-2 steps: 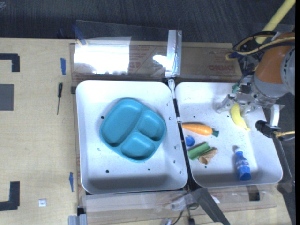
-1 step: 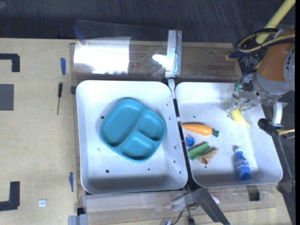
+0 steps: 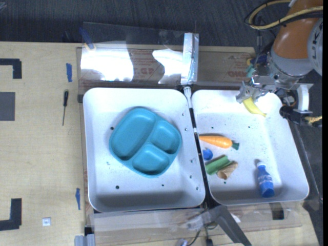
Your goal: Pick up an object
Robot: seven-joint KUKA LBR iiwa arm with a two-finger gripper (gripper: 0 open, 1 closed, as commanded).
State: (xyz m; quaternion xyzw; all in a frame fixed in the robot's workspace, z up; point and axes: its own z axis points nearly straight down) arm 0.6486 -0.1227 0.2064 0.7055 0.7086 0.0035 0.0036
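**Arm hangs over far corner of right bin, yellow piece at its tip**

Two white bins sit side by side on the worktop [image 3: 36,152]. The left bin [image 3: 97,188] carries one item, a blue divided plate [image 3: 146,140] with three compartments, lying near its middle. The right bin [image 3: 292,173] carries six: one yellow piece [image 3: 254,107] at the far edge, one orange carrot [image 3: 216,141] with a green stem end, one small blue ball [image 3: 207,154] just beside the divider, one green stick [image 3: 217,164], one tan cone-like piece [image 3: 227,170] touching the stick, and one blue bottle [image 3: 265,180] with a white label, lying near the front right corner.

The single grey arm [image 3: 297,40], orange band at its wrist, reaches in from the right and is cut off by the frame's top corner. Its tool [image 3: 251,92] hangs over the far edge of the right bin, right above the yellow piece. The piece sits at the tool's tip, but glare on the bin's floor and the tool's own bulk leave it unclear whether the tool grips it or merely stands over it; nor can one tell how wide the tool is set. The yellow piece's shape is partly hidden, possibly a toy banana.

A clear sheet [image 3: 136,60] behind the left bin throws bright reflections. One dark pen-like tool [image 3: 65,105] lies on the worktop to the left.
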